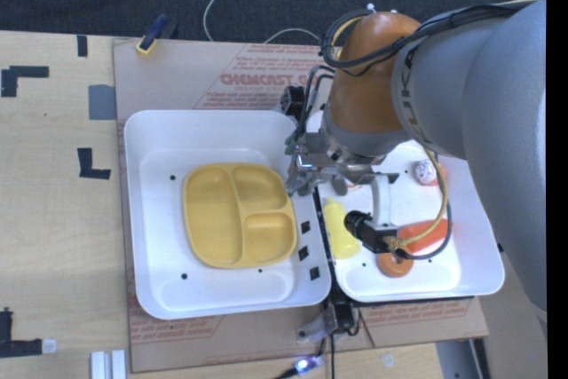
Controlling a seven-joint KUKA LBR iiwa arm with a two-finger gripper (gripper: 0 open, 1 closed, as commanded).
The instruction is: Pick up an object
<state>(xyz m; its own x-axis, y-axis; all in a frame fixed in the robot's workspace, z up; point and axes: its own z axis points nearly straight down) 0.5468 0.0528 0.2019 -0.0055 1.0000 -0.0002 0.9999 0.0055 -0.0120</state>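
We judge nothing picked up yet. Whether our jaws are released or clenched we cannot tell; the yellow divided plate [238, 213] lies just beside them in its white bin [155, 280], grasp and lift remaining.

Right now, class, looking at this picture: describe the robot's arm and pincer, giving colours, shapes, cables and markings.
The arm is thick, rounded and smooth grey, with dark lettering near its wrist end. A glossy orange band sits above the wrist, with thin black cables looping over it. The pincer below is small, silvery metal with dark parts.
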